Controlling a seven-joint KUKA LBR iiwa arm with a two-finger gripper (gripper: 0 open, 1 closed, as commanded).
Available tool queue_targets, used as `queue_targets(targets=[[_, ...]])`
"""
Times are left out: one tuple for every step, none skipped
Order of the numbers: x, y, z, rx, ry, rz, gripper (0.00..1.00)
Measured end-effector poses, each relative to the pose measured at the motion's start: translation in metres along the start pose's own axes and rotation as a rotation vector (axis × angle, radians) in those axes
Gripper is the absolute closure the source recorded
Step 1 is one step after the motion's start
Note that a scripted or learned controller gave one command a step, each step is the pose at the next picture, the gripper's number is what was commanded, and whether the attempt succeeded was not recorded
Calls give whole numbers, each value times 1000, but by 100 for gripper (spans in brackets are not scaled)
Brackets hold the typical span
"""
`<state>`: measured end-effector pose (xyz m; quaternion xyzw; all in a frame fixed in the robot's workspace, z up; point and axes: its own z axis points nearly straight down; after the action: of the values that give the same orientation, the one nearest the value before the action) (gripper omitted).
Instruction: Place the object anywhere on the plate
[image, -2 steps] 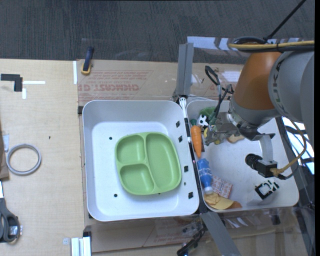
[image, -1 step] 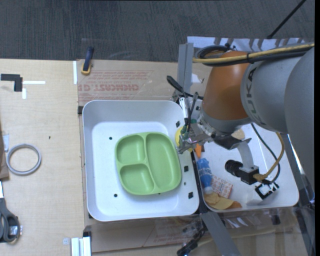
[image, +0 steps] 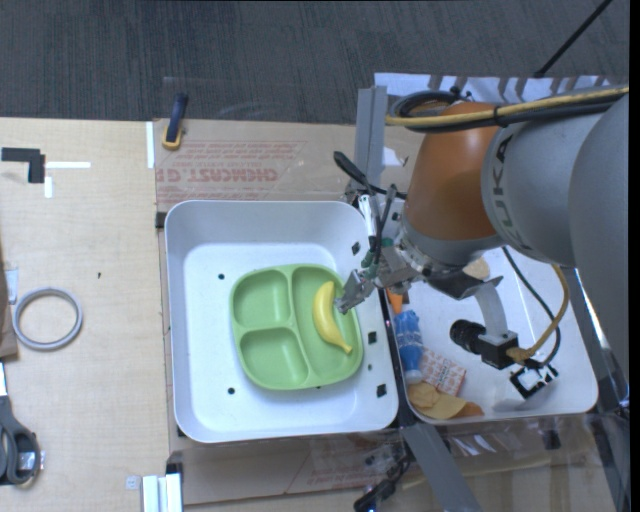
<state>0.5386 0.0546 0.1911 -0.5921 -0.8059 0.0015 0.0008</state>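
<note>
A green plate (image: 270, 335) with three compartments lies in the left white bin (image: 200, 250). A yellow banana (image: 328, 317) lies on the plate's right compartment, running from upper left to lower right. My gripper (image: 352, 295) hangs over the plate's right rim, just right of the banana's upper end. Its fingers point down and left, with a small gap to the banana, and nothing shows between them.
The right bin (image: 575, 395) holds a blue bottle (image: 407, 335), a snack packet (image: 442, 375), some biscuits (image: 440, 402) and other small items, largely covered by the arm. A roll of tape (image: 45, 318) and scissors (image: 15, 450) lie on the bench at left.
</note>
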Motion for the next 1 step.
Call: queue_targets(targets=[[0,0,0,0,0,0,0]])
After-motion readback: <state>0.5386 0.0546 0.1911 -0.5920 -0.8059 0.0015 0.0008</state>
